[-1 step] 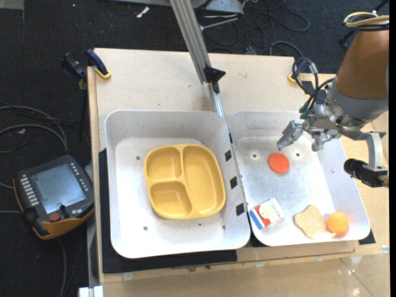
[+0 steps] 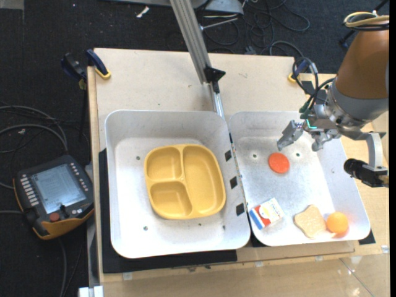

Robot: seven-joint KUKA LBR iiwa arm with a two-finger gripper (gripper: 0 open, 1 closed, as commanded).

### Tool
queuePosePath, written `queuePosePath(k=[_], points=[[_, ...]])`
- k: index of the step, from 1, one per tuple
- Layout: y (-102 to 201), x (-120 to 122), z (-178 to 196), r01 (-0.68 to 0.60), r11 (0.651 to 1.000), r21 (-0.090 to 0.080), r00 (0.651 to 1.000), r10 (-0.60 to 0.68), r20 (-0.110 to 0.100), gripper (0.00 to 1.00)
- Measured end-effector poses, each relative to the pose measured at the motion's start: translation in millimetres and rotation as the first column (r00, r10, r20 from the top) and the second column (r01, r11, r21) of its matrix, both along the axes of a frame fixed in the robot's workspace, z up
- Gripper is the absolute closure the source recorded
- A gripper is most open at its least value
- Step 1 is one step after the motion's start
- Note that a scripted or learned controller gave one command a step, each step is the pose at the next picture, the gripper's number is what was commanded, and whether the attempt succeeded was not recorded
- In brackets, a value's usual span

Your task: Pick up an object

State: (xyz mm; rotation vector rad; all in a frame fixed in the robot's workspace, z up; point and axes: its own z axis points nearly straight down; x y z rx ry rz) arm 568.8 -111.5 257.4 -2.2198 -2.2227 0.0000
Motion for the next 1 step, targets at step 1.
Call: queuePosePath(k=[1], points=[[8.5,-6.3,-57.8,0.001,1.000,0.001,1.000,-0.001,-0.006,0.00]])
